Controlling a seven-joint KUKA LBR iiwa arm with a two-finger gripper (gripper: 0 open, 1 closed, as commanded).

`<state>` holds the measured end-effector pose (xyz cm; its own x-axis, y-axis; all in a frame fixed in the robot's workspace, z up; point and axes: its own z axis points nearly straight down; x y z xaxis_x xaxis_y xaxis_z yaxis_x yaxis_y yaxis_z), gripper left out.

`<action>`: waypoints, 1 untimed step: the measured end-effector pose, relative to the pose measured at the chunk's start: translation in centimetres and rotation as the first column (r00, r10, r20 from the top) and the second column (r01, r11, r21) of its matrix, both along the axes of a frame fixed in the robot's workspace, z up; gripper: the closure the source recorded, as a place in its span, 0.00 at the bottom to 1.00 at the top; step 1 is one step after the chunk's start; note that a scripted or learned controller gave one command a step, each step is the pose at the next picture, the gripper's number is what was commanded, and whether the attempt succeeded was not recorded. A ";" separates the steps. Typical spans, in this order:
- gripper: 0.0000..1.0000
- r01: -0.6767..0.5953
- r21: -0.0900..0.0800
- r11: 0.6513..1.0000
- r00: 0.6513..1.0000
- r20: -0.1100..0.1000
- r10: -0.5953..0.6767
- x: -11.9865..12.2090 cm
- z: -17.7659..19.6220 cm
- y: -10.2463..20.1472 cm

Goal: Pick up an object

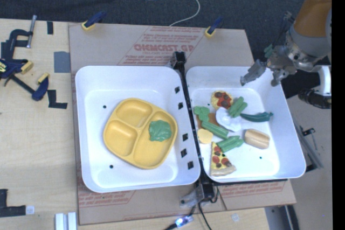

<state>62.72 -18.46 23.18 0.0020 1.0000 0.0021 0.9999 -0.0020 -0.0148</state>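
End effector [262, 74]: above right bin's far right corner, two fingers spread apart, nothing between them, touching nothing.
Right bin [285, 116]: toy food heaped near its left wall – pizza slice [220, 160] at near edge, bread roll [256, 138], yellow round piece [205, 136], green bean pods [257, 116], small pizza [221, 98] at far side.
Left bin [91, 116]: yellow divided plate [126, 137] at centre, green leafy piece [160, 130] in its right compartment.
Arm [312, 19]: over bench's right edge.

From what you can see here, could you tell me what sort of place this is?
Probably a robotics lab bench for grasping trials: two white bins on cardboard clipped down with clamps, toy food, and a robot arm.
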 end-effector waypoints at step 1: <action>0.00 -0.003 -0.002 1.000 1.000 0.013 0.003 0.2 0.9 0.1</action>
